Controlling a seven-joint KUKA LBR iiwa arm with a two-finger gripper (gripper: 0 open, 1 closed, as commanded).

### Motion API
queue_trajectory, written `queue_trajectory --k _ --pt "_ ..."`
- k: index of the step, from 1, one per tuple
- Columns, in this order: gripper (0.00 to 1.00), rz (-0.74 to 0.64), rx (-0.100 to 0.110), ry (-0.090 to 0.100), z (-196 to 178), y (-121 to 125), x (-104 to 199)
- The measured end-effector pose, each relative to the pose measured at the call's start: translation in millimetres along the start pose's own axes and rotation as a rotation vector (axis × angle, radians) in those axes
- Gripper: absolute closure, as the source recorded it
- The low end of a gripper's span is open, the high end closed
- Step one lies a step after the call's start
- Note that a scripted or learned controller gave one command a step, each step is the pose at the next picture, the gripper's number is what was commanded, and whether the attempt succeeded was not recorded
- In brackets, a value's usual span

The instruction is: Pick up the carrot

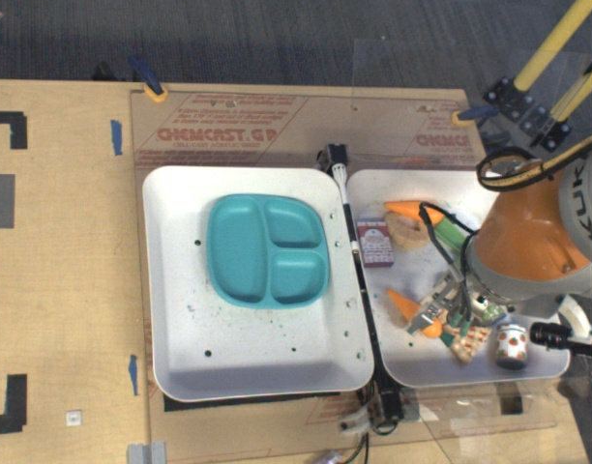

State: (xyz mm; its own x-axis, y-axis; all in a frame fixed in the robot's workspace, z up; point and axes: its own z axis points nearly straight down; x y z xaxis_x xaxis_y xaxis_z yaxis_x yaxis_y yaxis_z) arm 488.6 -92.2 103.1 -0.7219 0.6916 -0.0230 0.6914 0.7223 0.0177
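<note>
Tool (433, 312) down in the right bin (402, 361), jaw spread impossible to judge amid clutter. Carrot (404, 304) just left, touching the tip. Best centred over the carrot, clear of neighbouring toys (470, 336), before closing.

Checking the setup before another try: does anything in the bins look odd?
Nothing looks damaged or spilled. The teal plate sits alone in the left bin; the right bin holds a loose clutter of small items, a carrot among them.

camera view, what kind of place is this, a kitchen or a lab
Most likely a robot lab test bench, not a kitchen: two white bins sit on cardboard marked with blue tape, and a grey-and-orange arm reaches over toy items such as a carrot.
</note>
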Motion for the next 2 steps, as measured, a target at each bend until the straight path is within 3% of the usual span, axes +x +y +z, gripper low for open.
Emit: queue_trajectory --k 1,2 --pt "1.0 -0.003 -0.002 -0.004 -9 2 -1" --pt "1.0 -0.046 0.007 0.018 -84 91 41"
